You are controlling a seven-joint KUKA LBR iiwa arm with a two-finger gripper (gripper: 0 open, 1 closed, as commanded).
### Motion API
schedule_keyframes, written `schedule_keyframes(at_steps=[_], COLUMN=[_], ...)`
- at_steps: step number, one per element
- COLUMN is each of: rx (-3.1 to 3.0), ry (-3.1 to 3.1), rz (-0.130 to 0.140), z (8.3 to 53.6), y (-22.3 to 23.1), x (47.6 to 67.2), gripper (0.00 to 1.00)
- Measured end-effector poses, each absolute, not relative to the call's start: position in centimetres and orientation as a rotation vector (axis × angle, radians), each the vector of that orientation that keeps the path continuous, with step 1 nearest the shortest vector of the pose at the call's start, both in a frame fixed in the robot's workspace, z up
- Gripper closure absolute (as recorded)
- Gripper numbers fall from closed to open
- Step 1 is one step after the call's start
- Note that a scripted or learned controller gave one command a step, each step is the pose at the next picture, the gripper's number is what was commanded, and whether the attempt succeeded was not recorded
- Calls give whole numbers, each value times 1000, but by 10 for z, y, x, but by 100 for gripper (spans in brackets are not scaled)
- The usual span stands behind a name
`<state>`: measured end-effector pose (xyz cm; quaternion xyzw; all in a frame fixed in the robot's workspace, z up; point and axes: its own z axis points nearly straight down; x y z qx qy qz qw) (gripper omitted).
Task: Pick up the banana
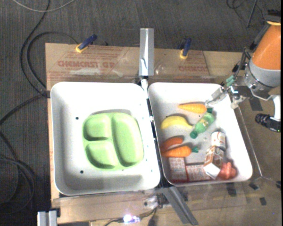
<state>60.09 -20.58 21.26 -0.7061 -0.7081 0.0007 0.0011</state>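
The banana lies in the right bin, crowded by a carrot and green bottle, so the claw, grip state unclear, could snag those instead.

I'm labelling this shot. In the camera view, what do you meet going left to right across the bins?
Left bin → green divided plate → banana → green bottle → small carton → gripper, at the right bin's far right rim.
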Motion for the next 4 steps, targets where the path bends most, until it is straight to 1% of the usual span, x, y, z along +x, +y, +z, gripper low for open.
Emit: schedule_keyframes(at_steps=[1,2,3,4], rx=[-2307,-2287,-2288,-2287], ry=[-2128,-2173,-2173,-2173], rz=[5,-4,-5,-5], z=[107,90,100,100], y=[-149,-103,-103,-103], x=[615,602,603,603], gripper=[0,0,100,0])
